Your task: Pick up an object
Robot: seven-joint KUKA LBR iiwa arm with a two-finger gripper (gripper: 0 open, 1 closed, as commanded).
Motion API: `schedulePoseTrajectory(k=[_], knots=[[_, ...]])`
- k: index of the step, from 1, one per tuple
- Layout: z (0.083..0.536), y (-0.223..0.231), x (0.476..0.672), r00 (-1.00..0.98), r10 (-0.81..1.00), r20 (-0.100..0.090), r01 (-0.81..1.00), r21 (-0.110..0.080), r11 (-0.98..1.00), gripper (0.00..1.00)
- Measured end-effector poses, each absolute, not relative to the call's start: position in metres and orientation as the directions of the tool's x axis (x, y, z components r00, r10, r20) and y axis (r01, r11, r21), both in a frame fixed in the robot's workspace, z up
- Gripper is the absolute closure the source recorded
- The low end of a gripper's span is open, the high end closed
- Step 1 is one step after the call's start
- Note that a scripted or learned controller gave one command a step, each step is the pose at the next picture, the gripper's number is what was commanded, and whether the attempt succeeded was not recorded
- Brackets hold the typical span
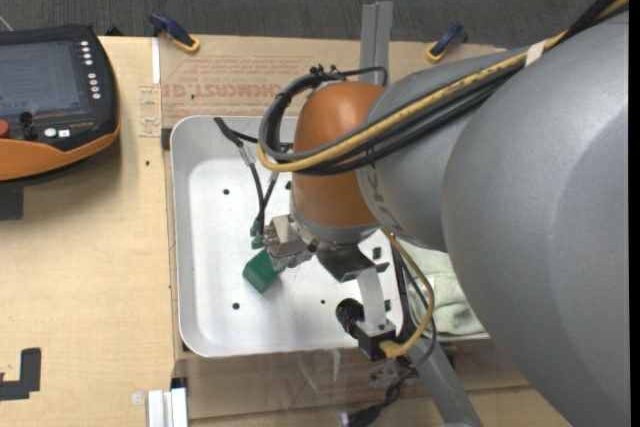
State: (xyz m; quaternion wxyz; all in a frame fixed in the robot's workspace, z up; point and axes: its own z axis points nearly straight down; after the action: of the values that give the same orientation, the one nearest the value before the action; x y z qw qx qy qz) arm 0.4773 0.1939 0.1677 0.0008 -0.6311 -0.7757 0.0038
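Bench: wood-coloured top w/ printed cardboard sheet at the back, dark carpet beyond. Two clamps at the rear edge, blue-orange clamp (pixel 175 31) on the view's left and another clamp (pixel 445 39) on its right.
Pendant: orange-and-black teach pendant (pixel 50 105) lies on the bench, well apart from the bins, view's left.
Bin: white bin (pixel 205 215) in mid view, floor mostly bare; small dark specks on it, too small to tell what.
Arm: grey KUKA arm (pixel 530 195) fills the view's right, orange band (pixel 335 155) sits over the bin, black and yellow cables looped round it.
Gripper: gripper (pixel 275 250) is low in the bin, just under the orange band. Wrist hides most of it, so can't tell if it's apart or together.
Object: green block (pixel 260 272) rests on the bin floor, touching or just beside the gripper tip, toward the view's lower left of it. Not seen between the fingertips, so not calling it held.
Cloth: pale rag-like thing (pixel 445 290) peeks out under the arm, view's right of the bin; prob. in the second bin, can't confirm.
Risk 1: block looks off-centre to the tip, so a close could clip one corner and skid it away on the smooth floor.
Risk 2: if grip catches only an edge, block prob. drops on the lift.
Risk 3: gripper is v. close to the floor, pressing lower could jam into the bin.
Risk 4: loose cables hang near the wrist, might snag on a quick retract.
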Motion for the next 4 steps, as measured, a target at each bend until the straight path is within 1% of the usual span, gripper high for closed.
schedulePoseTrajectory(k=[1,2,3,4], knots=[[0.133,0.152,0.478,-0.545,0.838,0.0,0.838,-0.005,0.545,1.0],[0.141,0.15,0.478,-0.539,0.842,0.0,0.842,-0.007,0.539,1.0],[0.131,0.147,0.477,-0.734,0.68,0.001,0.68,-0.003,0.734,1.0],[0.252,0.172,0.479,-0.794,0.608,-0.002,0.608,0.001,0.794,1.0]])
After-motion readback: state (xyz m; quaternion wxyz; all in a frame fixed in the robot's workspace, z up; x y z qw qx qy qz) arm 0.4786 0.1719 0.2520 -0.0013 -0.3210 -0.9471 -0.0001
